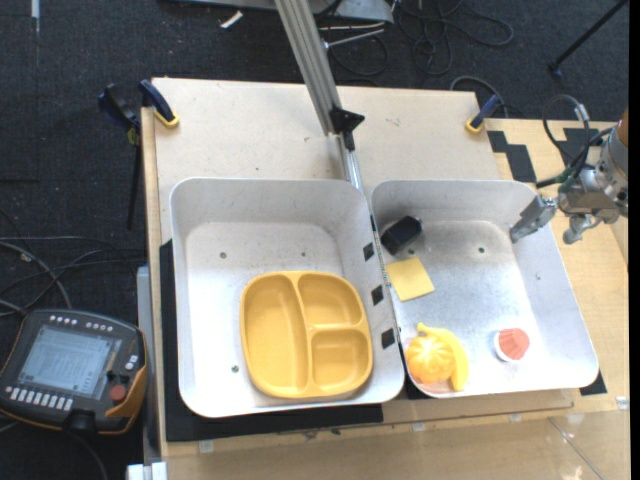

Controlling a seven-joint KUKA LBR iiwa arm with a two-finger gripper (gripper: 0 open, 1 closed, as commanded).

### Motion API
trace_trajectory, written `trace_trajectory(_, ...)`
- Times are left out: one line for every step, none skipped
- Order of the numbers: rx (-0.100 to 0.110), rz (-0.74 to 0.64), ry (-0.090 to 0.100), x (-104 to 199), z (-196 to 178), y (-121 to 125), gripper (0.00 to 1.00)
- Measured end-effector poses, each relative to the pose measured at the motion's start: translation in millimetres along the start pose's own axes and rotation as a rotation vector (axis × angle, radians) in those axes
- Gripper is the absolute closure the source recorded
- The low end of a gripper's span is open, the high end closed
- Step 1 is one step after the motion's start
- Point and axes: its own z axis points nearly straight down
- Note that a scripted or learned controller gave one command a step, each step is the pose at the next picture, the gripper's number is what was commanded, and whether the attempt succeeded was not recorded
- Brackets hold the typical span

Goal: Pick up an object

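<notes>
orange toy [437, 359] lies well apart from the spread, empty jaws [555, 223] at the right bin's [560, 298] rim.

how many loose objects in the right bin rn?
4: black block far-left, yellow square just below it, orange-yellow toy at near edge, red disc near-right. None look hidden.

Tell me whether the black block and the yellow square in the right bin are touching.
Apart. The camera view shows a strip of white bin floor between the black block and the yellow square just below it.
</notes>
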Motion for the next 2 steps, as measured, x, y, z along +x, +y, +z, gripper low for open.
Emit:
trace_trajectory(0.000, 0.000, 0.000, 0.0, 0.0, 0.0, 0.00)
trace_trajectory(0.004, 0.001, 0.000, 2.2, 44.6, 5.0, 0.00)
